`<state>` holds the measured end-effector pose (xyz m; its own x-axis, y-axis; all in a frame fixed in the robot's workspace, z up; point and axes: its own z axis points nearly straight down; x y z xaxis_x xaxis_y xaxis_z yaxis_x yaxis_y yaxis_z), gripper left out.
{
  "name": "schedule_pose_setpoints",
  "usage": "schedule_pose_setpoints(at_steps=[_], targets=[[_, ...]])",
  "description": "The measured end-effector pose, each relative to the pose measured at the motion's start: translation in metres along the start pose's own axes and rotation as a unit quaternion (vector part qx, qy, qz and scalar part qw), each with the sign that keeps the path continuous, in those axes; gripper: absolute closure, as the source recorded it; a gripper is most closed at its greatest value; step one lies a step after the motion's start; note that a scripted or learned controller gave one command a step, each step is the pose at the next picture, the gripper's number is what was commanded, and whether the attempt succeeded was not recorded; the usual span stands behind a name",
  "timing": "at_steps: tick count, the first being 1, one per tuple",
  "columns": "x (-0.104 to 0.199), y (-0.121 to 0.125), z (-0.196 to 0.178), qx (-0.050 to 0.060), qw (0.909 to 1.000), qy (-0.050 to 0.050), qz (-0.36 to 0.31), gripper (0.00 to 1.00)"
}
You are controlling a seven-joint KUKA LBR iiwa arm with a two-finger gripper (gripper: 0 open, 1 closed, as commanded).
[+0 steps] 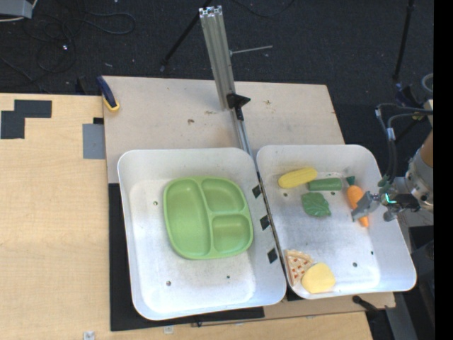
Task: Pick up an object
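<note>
The right bin holds several toy foods. A yellow corn-like piece and a dark green stick lie near its far wall, with a green leafy piece just below them. An orange carrot lies by the right wall. A waffle piece and a yellow lump sit in the near left corner. My gripper hangs low over the bin's right rim, fingers apart, its left finger crossing the carrot's lower half. Nothing sits between the fingers.
The left bin holds a light green divided plate. An aluminium post stands behind the bins, its clamp reaching to the seam between them. Black clips line that seam.
</note>
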<state>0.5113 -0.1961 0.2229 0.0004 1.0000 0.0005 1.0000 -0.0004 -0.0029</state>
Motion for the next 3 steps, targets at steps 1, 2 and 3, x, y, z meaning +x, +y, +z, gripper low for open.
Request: schedule_pose_setpoints(at_steps=[1,2,3], targets=[[0.000,0.000,-0.001,-0.001,1.0000,0.000,0.000,0.00],[-0.004,0.001,0.043,0.002,1.0000,0.001,0.000,0.00],[-0.009,-0.008,0.102,0.002,1.0000,0.001,0.000,0.00]])
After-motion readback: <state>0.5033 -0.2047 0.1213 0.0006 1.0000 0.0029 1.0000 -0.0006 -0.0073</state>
